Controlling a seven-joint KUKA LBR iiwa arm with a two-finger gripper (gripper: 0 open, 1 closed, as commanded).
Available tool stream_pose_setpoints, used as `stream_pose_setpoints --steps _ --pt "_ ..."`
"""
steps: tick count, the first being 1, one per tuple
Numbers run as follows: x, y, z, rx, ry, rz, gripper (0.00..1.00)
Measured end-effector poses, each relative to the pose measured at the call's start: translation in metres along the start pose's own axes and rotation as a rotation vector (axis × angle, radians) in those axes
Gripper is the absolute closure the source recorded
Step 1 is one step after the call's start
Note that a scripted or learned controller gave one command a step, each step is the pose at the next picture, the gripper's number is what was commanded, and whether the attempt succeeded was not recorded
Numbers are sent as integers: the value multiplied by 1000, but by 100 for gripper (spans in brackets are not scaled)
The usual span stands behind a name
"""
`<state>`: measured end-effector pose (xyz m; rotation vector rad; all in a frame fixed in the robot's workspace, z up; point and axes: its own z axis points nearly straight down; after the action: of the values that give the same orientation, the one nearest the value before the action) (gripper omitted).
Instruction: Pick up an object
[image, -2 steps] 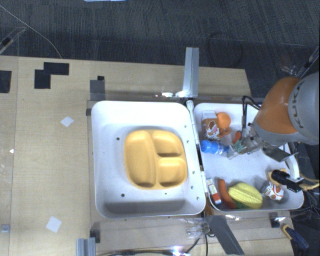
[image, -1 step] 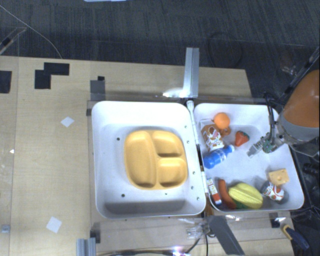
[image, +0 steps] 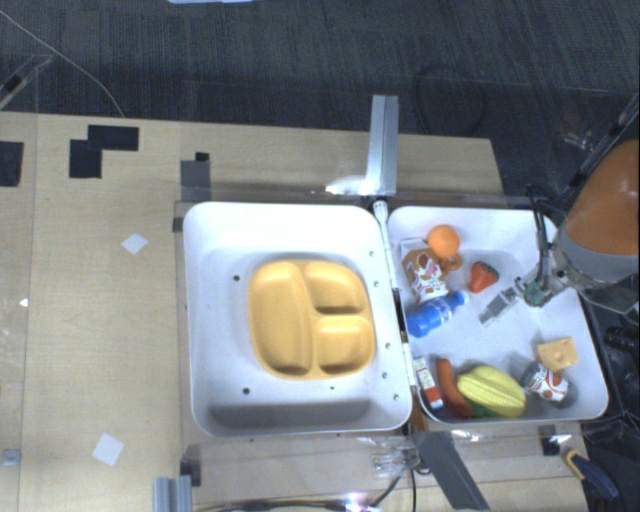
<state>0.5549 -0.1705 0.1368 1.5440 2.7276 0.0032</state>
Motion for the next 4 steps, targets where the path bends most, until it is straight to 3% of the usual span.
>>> stream_pose_setpoints --steps 1,2,3,4 --pt "-22 5 -5 0 -1 -74 0" --pt "-4 54 49 -2 0 367 0" --pt "4 105 49 -3 -3 16 0" --pt "4 108 35 -11 -8 8 100"
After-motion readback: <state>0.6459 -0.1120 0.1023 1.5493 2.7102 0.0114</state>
